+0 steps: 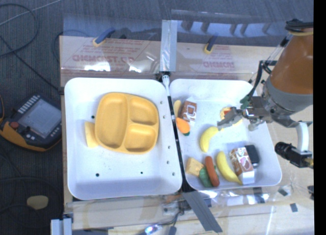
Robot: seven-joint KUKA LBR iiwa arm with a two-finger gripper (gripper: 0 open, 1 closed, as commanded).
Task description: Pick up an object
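Hand (230, 118) over right bin (265, 178), can't tell if open or shut. Small yellow banana (208, 138) lies just below-left of hand, long way pointing up toward hand. Nothing held.

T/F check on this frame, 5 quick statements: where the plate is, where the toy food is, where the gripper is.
1. The yellow divided plate lies in the left bin. True.
2. The right bin holds two bananas. True: one banana mid-bin, another banana near the front.
3. The gripper is over the left bin. False: it is over the right bin.
4. The carton stands on the plate. False: it lies in the right bin beside the front banana.
5. The plate has food on it. False: its compartments are bare.
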